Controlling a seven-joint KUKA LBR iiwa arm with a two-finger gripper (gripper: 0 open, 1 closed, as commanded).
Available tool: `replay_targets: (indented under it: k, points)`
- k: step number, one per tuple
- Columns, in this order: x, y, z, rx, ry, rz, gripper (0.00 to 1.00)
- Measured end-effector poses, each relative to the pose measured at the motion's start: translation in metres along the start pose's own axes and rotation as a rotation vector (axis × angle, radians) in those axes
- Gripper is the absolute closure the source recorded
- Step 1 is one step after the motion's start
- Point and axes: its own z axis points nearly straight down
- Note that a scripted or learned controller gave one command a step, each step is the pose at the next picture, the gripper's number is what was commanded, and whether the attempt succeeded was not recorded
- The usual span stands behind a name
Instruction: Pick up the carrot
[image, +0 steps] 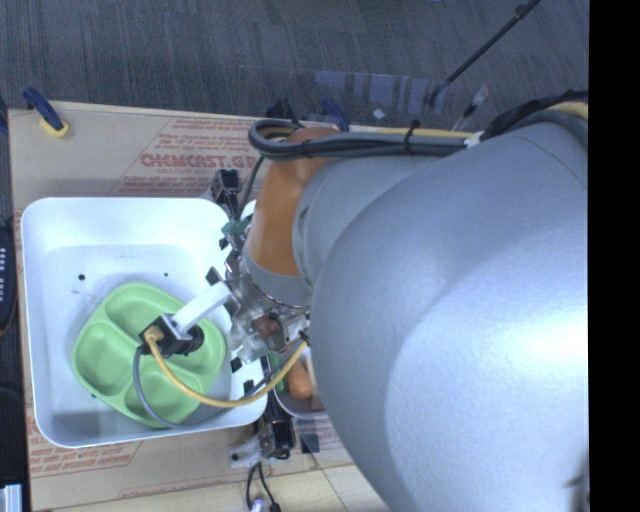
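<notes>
One green plate (110, 340) lies in the left white bin (60, 240). The big arm (450, 300) hides most of the one carrot (300, 378), just right of that bin. I cannot tell if the gripper (255, 335) is open.

"What is seen beyond the bench?"

"A dark grey carpeted floor (200, 40) is seen along the top, and a thin black rod (490, 45) is set at a slant across it at the upper right."

"And the bench top?"

"It is covered by a brown board (100, 135), on which red lettering (195, 160) is printed. A blue clamp (45, 112) with a yellow tip is fixed at the far left corner. Pale wood (315, 492) is shown at the bottom edge. The scene is evenly lit."
</notes>
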Motion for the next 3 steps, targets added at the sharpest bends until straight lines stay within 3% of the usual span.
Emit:
replay_targets:
  k: [1, 2, 3]
  points:
    - [0.0, -0.002, -0.009, 0.005, -0.007, -0.014, 1.0]
    - [-0.007, 0.021, 0.036, -0.029, 0.024, -0.417, 1.0]
    - [-0.007, 0.019, 0.027, -0.022, 0.018, -0.429, 1.0]
